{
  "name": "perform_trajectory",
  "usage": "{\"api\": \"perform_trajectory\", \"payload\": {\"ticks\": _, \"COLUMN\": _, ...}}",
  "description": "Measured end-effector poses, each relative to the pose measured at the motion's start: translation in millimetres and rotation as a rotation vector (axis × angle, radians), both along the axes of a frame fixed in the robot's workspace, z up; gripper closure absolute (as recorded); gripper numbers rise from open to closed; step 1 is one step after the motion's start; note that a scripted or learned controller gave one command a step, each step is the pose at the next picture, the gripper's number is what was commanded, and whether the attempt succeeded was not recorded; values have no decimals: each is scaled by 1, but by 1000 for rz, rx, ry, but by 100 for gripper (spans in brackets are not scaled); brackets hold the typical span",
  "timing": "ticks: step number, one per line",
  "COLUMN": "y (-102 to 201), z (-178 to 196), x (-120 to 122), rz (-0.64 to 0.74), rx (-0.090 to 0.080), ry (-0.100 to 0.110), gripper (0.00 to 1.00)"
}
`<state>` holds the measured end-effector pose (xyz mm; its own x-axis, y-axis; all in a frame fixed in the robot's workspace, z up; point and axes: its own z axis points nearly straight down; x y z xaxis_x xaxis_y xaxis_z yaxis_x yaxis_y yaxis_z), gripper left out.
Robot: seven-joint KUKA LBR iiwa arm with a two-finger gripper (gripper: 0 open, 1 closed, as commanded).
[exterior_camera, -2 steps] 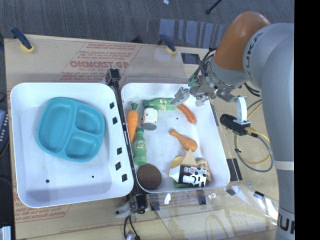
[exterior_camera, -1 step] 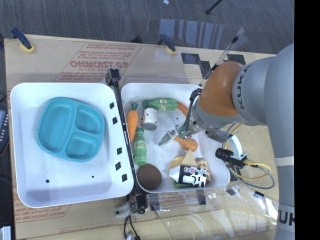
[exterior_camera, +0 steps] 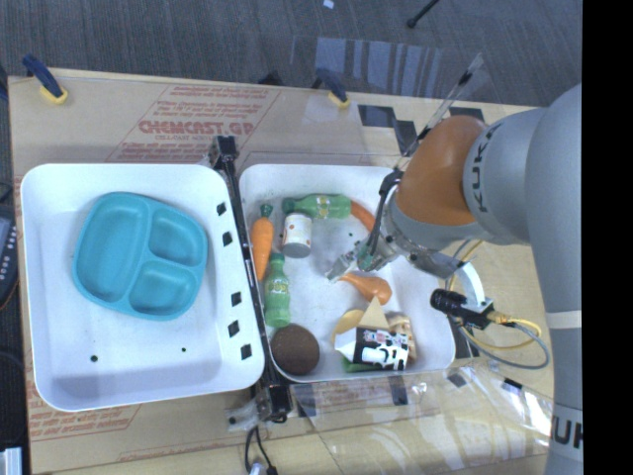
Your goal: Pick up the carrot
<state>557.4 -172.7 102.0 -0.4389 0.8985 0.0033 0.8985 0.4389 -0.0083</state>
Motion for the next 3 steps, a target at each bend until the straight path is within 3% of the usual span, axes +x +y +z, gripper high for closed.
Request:
{"api": "perform_trajectory", "payload": {"ticks": 1, "y": 2, "z": -10, "x": -75, "rz": 72, "rx": 2, "ry": -8, "gripper": 100}}
{"api": "perform_trajectory", "payload": {"ticks": 2, "y": -7, "z": 109, "x": -62, "rz": -381, "rx": -3, "ry": -7, "gripper": 100}}
{"api": "perform_trajectory", "payload": {"ticks": 3, "y": 99, "z": 99, "x": -82, "rz": -472, "rx": 0, "ry": 2, "gripper": 100}}
